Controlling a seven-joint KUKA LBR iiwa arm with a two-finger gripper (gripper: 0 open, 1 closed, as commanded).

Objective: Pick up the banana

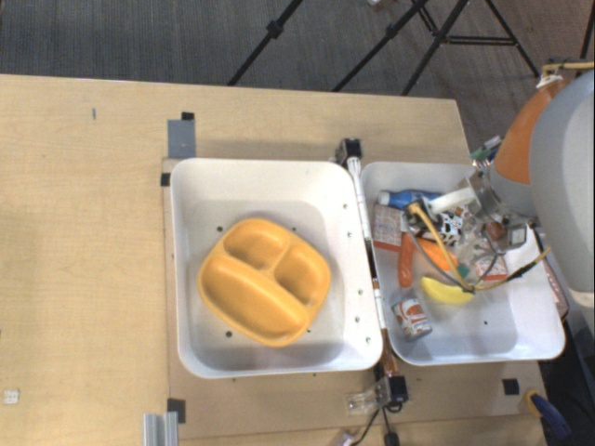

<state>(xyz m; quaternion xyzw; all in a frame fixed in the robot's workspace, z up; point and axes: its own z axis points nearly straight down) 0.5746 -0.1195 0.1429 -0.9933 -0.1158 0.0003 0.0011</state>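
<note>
The banana (445, 292) is small and yellow and lies flat on the floor of the right bin (493, 342), near its middle. My gripper (476, 254) hangs over that bin, reaching in from the right, just above and to the right of the banana. Clutter and cabling around the gripper blur its outline. Nothing is visibly held in it.
Around the banana lie an orange carrot (406, 260), a small red and white can (412, 316), a blue and white item (400, 198) and a black-and-white patterned piece (451, 224). The left bin (186, 277) holds a yellow divided plate (266, 280).
</note>
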